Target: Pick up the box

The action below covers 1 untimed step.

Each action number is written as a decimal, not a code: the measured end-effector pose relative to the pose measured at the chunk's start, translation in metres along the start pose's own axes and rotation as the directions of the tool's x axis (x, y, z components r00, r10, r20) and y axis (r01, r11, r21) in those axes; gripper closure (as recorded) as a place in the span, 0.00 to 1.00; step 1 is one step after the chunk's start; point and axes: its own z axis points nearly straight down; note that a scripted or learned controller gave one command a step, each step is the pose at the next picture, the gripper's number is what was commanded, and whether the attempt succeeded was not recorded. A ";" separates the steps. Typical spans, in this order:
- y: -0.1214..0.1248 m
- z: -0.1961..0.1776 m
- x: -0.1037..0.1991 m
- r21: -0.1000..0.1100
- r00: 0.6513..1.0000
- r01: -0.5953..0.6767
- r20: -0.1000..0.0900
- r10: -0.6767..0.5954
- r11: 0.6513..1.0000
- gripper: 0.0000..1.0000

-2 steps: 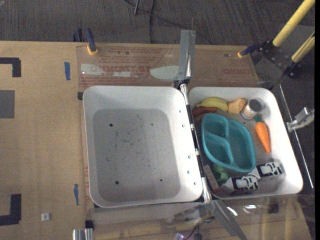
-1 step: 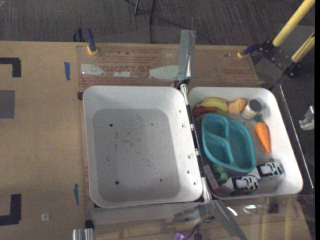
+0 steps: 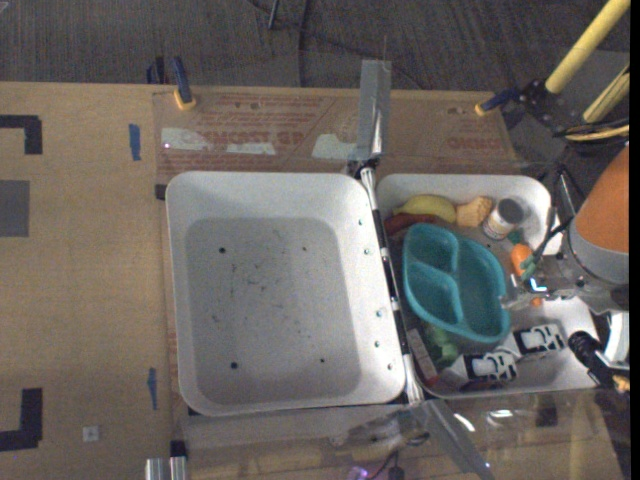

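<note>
The gripper, jaws' state untellable, should centre over the box, clear of the tray.

Two white bins sit on a tan wooden bench marked with black and blue tape. One bin holds a teal divided tray, a yellow banana and a black-and-white box. The arm is orange and grey.

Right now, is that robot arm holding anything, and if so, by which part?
It cannot be told. The arm reaches over the right bin, beside the teal tray, and nothing can be seen gripped.
</note>
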 end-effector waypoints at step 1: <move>-0.025 0.019 0.076 -0.001 0.999 -0.054 0.000 0.054 0.999 1.00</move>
